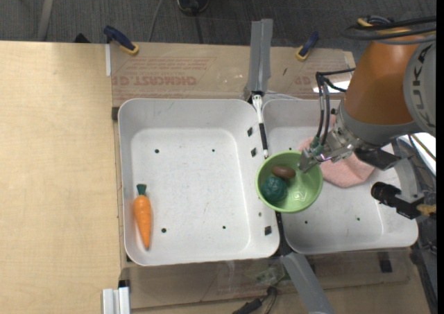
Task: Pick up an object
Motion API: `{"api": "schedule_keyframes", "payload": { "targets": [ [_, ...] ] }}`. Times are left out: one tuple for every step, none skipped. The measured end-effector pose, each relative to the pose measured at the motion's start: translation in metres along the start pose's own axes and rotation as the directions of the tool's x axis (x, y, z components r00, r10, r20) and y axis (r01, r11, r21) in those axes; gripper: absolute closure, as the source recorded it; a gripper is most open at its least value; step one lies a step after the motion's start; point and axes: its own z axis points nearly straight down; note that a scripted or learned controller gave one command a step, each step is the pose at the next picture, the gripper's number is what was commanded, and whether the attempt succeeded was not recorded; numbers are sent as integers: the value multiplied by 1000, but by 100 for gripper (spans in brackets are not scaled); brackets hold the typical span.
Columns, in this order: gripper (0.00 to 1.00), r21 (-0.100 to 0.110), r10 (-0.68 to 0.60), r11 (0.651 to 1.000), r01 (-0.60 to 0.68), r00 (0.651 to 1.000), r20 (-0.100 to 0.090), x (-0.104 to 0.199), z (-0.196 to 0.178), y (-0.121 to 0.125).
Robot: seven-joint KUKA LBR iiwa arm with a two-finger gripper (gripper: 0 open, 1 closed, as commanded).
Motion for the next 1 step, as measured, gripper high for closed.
{"api": "schedule_keyframes", "payload": {
  "targets": [
    [100, 1, -279, 960, 279, 960, -1, 114, -2, 0]
  ]
}}
